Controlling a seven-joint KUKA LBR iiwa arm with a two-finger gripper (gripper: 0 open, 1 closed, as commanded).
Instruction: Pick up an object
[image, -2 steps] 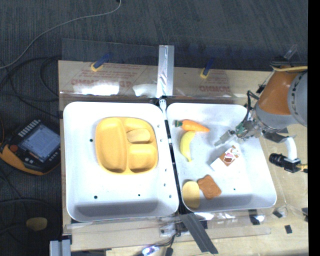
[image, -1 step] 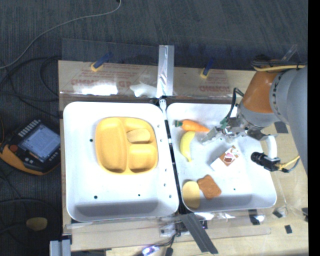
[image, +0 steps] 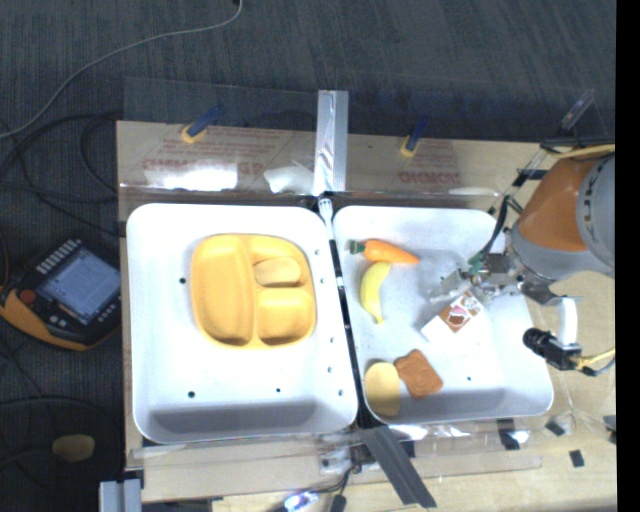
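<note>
In the right bin lie a carrot, a banana, a small white packet with a red print, a brown biscuit-like piece and a pale yellow round piece. My gripper reaches in from the right and hangs low over the bin, just above the upper edge of the white packet. Whether it touches the packet is unclear. The arm's orange band sits above the bin's right rim.
The left bin holds a yellow compartment tray with a tan bread-like piece in its upper right section. A raised divider separates the bins. A handheld controller lies on the floor to the left.
</note>
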